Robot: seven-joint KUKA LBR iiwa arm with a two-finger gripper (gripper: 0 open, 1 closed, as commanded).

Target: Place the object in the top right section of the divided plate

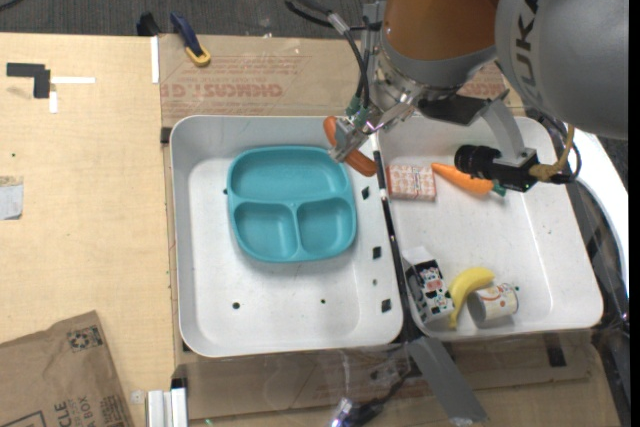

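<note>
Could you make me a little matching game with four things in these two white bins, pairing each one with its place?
Things:
1. divided plate
2. banana
3. carrot
4. hot dog

Places:
A. near the front of the right bin, beside a small grey cup
B. in the middle of the left bin
C. at the end effector, by the plate's far right corner
D. toward the back of the right bin, next to a pinkish packet

Pairs: 1-B, 2-A, 3-D, 4-C
</note>
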